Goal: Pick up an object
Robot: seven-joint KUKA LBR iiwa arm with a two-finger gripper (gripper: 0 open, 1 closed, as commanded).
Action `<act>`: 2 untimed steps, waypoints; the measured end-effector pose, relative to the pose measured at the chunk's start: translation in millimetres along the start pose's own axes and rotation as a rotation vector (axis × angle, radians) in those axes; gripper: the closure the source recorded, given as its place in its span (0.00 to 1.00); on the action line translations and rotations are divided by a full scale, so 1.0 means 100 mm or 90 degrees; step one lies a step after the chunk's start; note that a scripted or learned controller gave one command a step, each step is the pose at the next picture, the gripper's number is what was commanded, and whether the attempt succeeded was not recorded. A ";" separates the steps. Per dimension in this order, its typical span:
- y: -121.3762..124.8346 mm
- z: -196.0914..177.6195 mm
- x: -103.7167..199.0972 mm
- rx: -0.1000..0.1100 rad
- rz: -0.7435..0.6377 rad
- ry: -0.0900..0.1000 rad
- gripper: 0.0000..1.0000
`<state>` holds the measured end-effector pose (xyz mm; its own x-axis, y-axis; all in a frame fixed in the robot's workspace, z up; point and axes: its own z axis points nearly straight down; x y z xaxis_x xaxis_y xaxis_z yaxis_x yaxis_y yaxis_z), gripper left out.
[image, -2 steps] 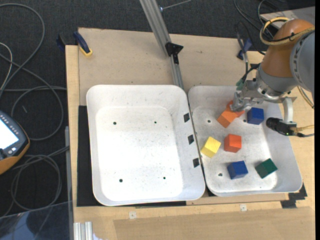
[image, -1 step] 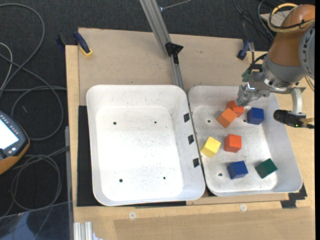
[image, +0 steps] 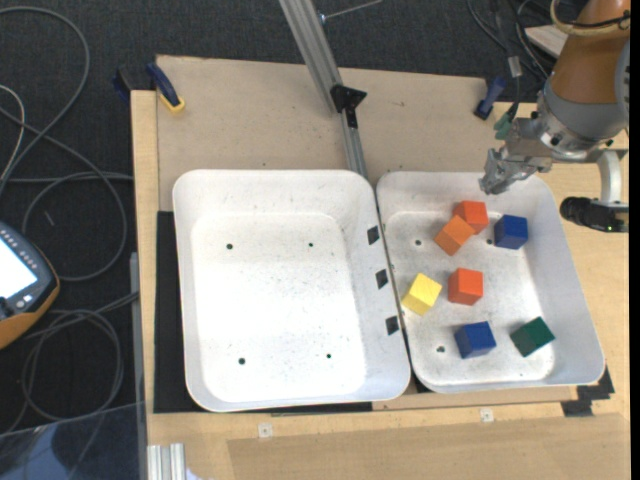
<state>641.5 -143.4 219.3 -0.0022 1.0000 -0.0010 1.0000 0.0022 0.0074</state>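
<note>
Claw [image: 497, 180] hangs over right bin's [image: 570, 298] far rim, fingertips blurred.

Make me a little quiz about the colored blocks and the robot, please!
1. How many blocks lie in the right bin?
2. True or false: the gripper is holding the yellow block.
3. Which block is closest to the gripper? A) green block B) the orange block at the top C) yellow block

Key:
1. Seven: three orange, two blue, one yellow, one green.
2. False. The yellow block lies on the bin floor, far from the gripper.
3. B
</note>
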 end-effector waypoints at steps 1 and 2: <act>0.02 -0.37 0.00 0.001 0.000 0.000 1.00; -0.27 -0.40 0.50 0.006 -0.002 0.002 1.00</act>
<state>614.0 -92.9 259.2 -0.0046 1.0000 0.0022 1.0000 0.0046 -0.0013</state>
